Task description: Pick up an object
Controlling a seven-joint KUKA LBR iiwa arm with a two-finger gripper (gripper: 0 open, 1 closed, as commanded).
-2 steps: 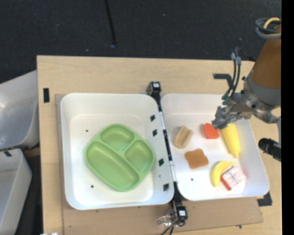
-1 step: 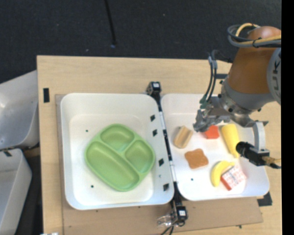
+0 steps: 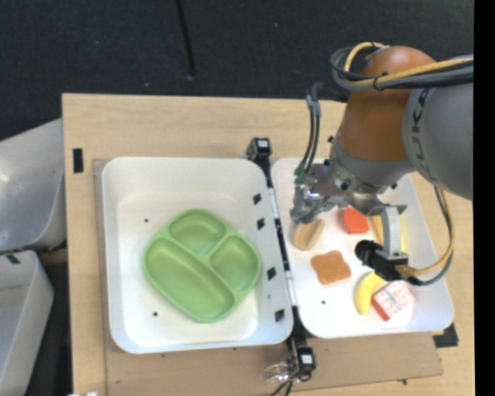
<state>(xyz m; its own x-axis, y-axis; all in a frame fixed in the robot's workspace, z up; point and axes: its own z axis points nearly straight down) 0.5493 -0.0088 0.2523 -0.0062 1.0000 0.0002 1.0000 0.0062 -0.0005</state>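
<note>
1. Setting: a light wood bench (image 3: pixel 173 122) on a dark floor, seen from above at a slant. Two shallow white bins sit side by side on it.
2. Landmark: the divider (image 3: pixel 276 238) where the two bins meet, w/ small black clips along it.
3. Left bin (image 3: pixel 115 304), left of the divider: holds a green plate (image 3: pixel 200 264) w/ three compartments, lying flat approx. mid-bin, near the divider but not touching it.
4. Right bin (image 3: pixel 425 308), right of the divider: holds several small objects.
5. Tan bread-roll-shaped piece (image 3: pixel 307 234): just right of the divider, closest object to it.
6. Brown toast-like square (image 3: pixel 331 267): right of the divider, a bit further out, below the tan piece.
7. Orange block (image 3: pixel 355 220): further right, near the arm's wrist.
8. Yellow banana-shaped item (image 3: pixel 364 293): further right and lower, touching a red-and-white cube (image 3: pixel 393 300) beside it.
9. Arm (image 3: pixel 379 130): grey w/ orange band, reaches in from the right over the right bin.
10. Gripper (image 3: pixel 304 213): low, just right of the divider, directly above and at the tan piece. Claw state: can't tell; too small and blurred.
</note>
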